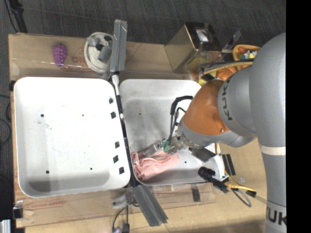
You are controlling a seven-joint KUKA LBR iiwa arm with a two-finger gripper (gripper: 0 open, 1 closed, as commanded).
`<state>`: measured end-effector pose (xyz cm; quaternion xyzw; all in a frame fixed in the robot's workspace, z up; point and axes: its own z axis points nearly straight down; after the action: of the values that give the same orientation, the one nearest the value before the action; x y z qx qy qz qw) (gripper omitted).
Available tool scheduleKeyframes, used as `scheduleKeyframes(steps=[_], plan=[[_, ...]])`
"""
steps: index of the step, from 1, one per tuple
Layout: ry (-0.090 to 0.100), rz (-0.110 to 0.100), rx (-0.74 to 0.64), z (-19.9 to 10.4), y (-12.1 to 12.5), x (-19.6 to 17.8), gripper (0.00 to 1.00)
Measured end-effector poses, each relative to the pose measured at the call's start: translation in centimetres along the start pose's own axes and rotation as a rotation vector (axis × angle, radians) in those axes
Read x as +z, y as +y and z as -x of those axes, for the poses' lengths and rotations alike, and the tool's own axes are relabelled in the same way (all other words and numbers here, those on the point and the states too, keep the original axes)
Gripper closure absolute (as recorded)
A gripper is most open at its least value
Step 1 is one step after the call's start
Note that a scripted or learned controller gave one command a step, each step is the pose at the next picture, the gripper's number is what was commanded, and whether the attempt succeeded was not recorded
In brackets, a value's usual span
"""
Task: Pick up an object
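The pink cloth [151,164] lies crumpled at the 6 o'clock wall of the right bin [146,93], its long axis from 8 to 2 o'clock. The gripper [167,147] is at its 2 o'clock end; its state I cannot tell. Both bins rest on a brown bench [34,47] above dark floor.

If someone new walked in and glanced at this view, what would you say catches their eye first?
Most striking is the big grey arm with its orange band, reaching in from the right over the right bin. Its gripper sits low beside a crumpled pink cloth at that bin's near edge. Next, the left bin, and a small purple object on the bench beyond it.
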<state>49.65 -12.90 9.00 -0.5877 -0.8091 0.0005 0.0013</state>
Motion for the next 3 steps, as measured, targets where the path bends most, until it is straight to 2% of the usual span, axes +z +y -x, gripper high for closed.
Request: scheduleKeyframes(steps=[1, 2, 3], plan=[[0.002, -0.001, -0.003, -0.03, 0.09, -0.78, 1.00], [0.002, -0.001, -0.004, -0.02, 0.10, -0.79, 0.00], [0.003, -0.004, -0.006, 0.03, 0.14, -1.51, 1.00]])
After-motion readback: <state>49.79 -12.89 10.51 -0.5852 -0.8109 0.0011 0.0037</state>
